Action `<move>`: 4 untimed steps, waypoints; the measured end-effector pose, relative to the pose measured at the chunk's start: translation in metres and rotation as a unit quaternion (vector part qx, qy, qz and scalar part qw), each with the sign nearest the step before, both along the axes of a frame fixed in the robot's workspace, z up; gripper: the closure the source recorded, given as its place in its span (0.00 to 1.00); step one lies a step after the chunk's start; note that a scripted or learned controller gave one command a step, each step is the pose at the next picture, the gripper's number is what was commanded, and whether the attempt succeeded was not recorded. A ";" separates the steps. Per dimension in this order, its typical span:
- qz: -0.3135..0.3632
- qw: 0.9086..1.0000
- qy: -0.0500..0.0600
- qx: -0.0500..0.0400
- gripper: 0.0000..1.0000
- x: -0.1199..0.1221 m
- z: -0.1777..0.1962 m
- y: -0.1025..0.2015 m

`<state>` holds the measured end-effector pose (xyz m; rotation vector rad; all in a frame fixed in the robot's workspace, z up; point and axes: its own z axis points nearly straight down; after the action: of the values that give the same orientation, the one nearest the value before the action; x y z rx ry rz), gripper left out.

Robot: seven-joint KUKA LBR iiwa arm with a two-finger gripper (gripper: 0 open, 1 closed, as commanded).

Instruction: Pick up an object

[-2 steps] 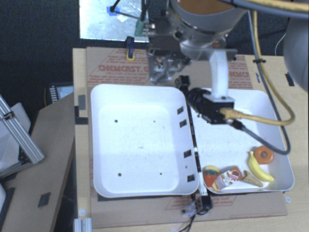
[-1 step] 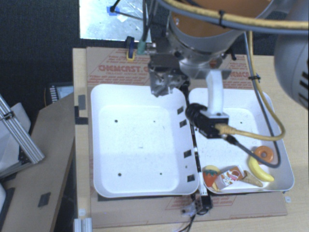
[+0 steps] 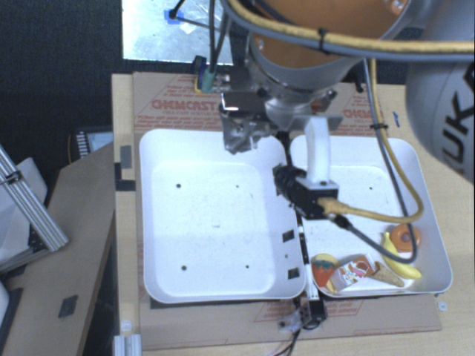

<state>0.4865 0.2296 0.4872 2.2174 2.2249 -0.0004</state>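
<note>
Gripper (image 3: 241, 136) hangs over the far edge of the left bin (image 3: 159, 199), close to the wall it shares with the right bin (image 3: 423, 191). I cannot tell how it is set. Nothing shows in its grasp. A white and black piece sticks down beside it, over the middle wall. The toys lie in the near corner of the right bin: an orange ring (image 3: 405, 237), a yellow banana (image 3: 399, 262), a red packet (image 3: 349, 273) and an orange round thing (image 3: 323, 271), all close together.

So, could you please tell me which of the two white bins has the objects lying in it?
The right-hand bin: its near corner holds a banana and some other small items, while the left-hand bin shows bare floor.
</note>
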 end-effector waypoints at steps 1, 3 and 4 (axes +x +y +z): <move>-0.005 1.000 -0.004 0.000 1.00 0.042 0.051 -0.062; 0.001 1.000 0.005 -0.001 1.00 0.020 -0.233 -0.050; -0.001 1.000 0.000 0.001 0.00 0.022 -0.225 -0.052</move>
<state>0.5082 0.1772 0.2622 2.2212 2.2223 0.0009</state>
